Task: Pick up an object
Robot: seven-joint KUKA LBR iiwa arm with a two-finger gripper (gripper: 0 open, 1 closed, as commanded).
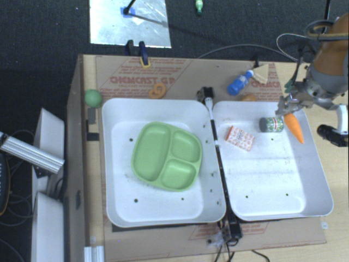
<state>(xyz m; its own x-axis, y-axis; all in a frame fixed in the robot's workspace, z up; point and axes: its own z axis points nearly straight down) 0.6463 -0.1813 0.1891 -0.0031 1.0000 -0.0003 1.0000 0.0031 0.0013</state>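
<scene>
The right bin [272, 195] holds three things near its back. A small grey and green can [271, 124] lies on its side, with an orange carrot [295, 127] just to its right. A red and white patterned packet [240, 138] rests further left. My gripper [288, 106] hangs from the grey and orange arm at the bin's back right corner. It is right above the carrot's upper end and the can's right side. I cannot tell whether it touches either one.
A green divided plate [167, 156] lies in the left bin [125, 201]. Behind the bins, on the cardboard, are a blue bottle [240, 83], an orange ring [157, 90] and a green ball [93, 97]. Cables run along the back right.
</scene>
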